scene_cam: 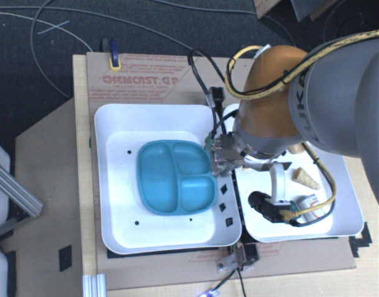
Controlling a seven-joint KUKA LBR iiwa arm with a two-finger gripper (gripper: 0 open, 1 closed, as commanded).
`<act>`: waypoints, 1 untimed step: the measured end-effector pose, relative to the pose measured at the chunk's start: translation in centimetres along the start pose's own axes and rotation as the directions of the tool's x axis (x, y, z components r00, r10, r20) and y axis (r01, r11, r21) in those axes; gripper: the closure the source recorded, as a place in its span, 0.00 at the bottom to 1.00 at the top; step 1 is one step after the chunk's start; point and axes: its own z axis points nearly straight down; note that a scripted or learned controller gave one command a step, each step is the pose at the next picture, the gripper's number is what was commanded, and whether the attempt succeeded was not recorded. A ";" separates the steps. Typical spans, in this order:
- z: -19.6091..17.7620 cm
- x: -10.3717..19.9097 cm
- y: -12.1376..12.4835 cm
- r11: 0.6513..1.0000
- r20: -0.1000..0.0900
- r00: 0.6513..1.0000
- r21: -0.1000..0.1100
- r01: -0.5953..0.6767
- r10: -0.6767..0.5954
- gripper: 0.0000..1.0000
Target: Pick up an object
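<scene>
A blue sectioned plastic tray (176, 177) lies in the left shallow white bin (112, 166). The grey arm's orange band (273, 91) hangs above the bins' shared edge; a tan wedge (306, 178) lies in the right bin (347, 203).

The blue divided plate (176, 177) looks like smooth moulded plastic with a soft, semi-matt sheen. The left bin (115, 129) is white plastic, smooth and faintly glossy along its rounded rim; the right bin (347, 197) has the same finish. The bench board (146, 76) looks like raw fibreboard or card, matt and printed with red letters. The arm (344, 98) has a smooth grey painted shell, and its orange band (273, 91) shines glossily. The cables (282, 76) have smooth rubbery jackets. A tan wedge (306, 178) in the right bin may be foam or wood; the view is too coarse to tell.
</scene>
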 end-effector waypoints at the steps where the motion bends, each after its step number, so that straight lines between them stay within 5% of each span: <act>1: 0.0 -0.3 0.1 1.000 0.001 1.000 -0.002 -0.004 0.004 0.00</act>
